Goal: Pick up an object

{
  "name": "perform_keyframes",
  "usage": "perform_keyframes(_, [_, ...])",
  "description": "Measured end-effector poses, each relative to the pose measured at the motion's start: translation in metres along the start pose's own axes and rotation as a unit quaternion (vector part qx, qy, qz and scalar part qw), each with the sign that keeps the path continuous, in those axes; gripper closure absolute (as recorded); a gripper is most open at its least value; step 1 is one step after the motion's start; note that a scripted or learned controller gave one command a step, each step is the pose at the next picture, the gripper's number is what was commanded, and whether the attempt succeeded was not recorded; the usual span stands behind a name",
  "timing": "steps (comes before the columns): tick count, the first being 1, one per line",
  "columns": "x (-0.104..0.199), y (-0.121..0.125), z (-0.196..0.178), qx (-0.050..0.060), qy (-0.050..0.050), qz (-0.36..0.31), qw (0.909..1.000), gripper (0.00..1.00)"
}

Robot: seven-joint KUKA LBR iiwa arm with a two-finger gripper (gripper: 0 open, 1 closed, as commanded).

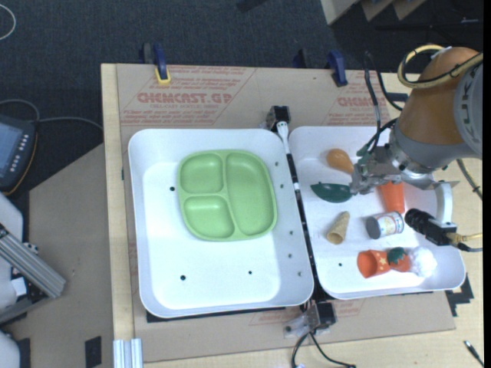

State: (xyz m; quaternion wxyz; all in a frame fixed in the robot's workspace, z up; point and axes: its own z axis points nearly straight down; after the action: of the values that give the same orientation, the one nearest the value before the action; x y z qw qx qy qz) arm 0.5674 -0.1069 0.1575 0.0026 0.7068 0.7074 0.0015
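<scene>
Dark green spoon-like piece [331, 192]: lies in the right bin [326, 278], near its left wall, its handle end reaching right to just beside the gripper [362, 181].
Gripper: low over the right bin's upper middle; whether its jaws are apart or together cannot be told.
Near the gripper: tan egg-shaped piece [338, 159] just up-left, orange cylinder [393, 197] just right.
Further down the bin: cone [337, 227], small can [384, 225], red and green toy [381, 261].
Left bin [153, 282]: holds a green divided plate [227, 195].
</scene>
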Motion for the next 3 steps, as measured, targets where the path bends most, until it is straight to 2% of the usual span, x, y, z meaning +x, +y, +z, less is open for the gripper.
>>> perform_keyframes(1, [0.007,0.002,-0.062,-0.001,0.0,-0.001,1.0,1.0])
perform_keyframes(2, [0.007,0.003,-0.068,0.001,0.0,0.0,1.0,1.0])
perform_keyframes(3, [0.037,0.046,-0.078,0.0,0.0,-0.002,1.0,1.0])
